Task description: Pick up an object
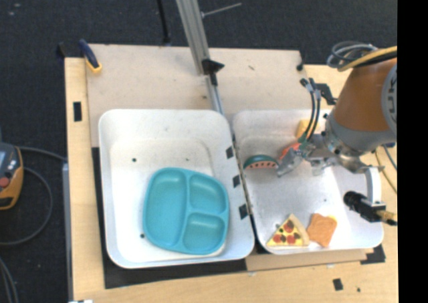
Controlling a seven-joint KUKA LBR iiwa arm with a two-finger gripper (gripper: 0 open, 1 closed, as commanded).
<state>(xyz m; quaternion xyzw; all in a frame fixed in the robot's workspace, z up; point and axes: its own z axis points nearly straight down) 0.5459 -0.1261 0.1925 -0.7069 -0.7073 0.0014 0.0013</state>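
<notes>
**Gripper low in right bin, small green-rimmed item just to its left**

Pizza slice toy (288,233) and an orange, bread-like piece (322,229) sit at the near wall of the right bin (348,238), closest to the lens. They lie just beside each other and well apart from the gripper.

Left to right:

- Left bin (120,134): holds a teal divided plate (186,210) in its near half. Nothing else of note in it.
- Seam between bins: an aluminium post (192,21) rises from the counter (147,74) behind it.
- Right bin, far-left part: a small curved object, green rim with a reddish inside (259,161), close to the bin's left wall. Looks like the likeliest target.
- Gripper (289,160): low in the bin, reaching leftward from the arm's wrist (364,104). Its tip sits just right of the green-rimmed object, near but, as far as can be read, not around it.
- A yellow thing (303,126) shows behind the gripper, partly hidden by cabling.

Gripper state: too small and cluttered to read; cannot tell how it is set, and nothing is visibly held.

Key relation: target lies to the view's left of the gripper, roughly in line with the gripper's reach. The object's long axis runs about left-right, along that same line. Judgement: a short leftward advance is needed before any closing; the nearby bin wall leaves little room.
</notes>
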